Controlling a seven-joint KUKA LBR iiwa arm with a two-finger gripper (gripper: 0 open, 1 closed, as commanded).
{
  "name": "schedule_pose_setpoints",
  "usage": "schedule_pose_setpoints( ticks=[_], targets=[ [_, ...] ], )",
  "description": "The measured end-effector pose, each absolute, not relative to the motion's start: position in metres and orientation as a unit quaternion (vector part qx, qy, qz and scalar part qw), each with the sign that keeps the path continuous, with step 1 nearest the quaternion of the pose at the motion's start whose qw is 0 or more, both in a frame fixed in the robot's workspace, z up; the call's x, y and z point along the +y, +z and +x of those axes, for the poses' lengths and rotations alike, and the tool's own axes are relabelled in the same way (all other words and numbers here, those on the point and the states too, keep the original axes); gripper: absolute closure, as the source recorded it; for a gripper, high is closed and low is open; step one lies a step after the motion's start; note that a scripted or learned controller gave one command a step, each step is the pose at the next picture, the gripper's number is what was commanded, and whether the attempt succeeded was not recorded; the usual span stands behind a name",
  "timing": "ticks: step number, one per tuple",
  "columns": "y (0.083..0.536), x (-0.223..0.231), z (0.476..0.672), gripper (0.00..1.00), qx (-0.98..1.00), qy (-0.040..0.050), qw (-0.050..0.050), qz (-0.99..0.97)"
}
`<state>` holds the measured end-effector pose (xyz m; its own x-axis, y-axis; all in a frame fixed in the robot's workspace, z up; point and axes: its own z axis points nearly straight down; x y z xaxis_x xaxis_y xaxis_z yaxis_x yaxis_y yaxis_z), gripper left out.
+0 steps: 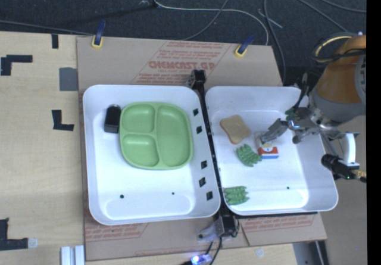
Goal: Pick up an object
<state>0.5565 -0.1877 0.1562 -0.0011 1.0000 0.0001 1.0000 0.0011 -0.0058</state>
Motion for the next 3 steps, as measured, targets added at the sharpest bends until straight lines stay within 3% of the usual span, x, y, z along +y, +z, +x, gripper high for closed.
schedule_pose_setpoints(
  ticks=[1,2,3],
  targets=[
    [0.097,-0.177,0.554,0.00,-0.708,0.0021,0.003,-0.707],
    [0.112,-0.178,0.556,1.00,-0.708,0.0004,0.001,-0.706],
    [0.154,-0.176,0.559,1.00,-0.708,-0.0010,-0.001,-0.707]
  ],
)
